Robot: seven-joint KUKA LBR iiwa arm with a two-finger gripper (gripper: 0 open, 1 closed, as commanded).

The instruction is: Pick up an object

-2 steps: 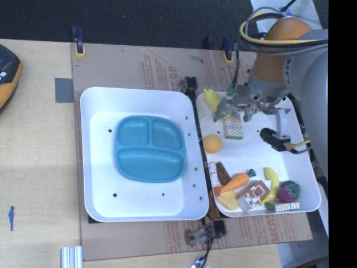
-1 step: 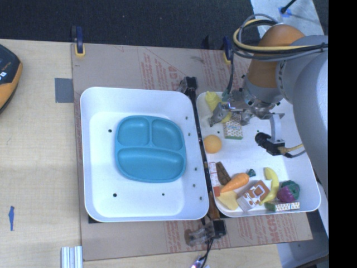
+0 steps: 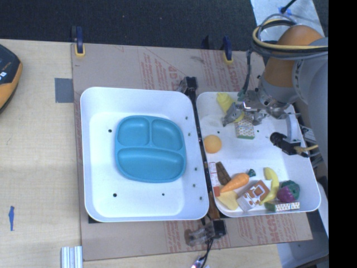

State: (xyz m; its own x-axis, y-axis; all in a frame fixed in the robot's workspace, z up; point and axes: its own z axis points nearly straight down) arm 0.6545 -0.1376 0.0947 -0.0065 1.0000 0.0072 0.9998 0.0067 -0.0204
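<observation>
The claw [image 3: 246, 111] hangs low over the far end of the right-hand shallow white plastic bin [image 3: 312, 175], its metal tip among the toys there; from this slanted overhead view it cannot be told whether it is released or clenched, and nothing is plainly seen in its grasp. Behind it rises the grey arm with its orange band [image 3: 293, 49], reaching in across the light wooden bench [image 3: 39, 149]. The left-hand shallow white plastic bin [image 3: 95, 110] carries a blue three-compartment plastic tray [image 3: 149, 148]. In the right bin, a yellow plastic toy [image 3: 225, 101] lies just beside the claw on its left, and a small pale printed box [image 3: 245, 129] sits directly under it, touching or nearly so. Farther down lie an orange plastic carrot [image 3: 235, 183], a yellow plastic banana [image 3: 271, 181], a purple plastic grape bunch [image 3: 288, 192] and a small orange ball [image 3: 212, 144]. The box looks the likeliest target: light, stiff, flat-sided, best taken across its two opposite faces. The round ball would probably roll or slip from a pinch.
</observation>
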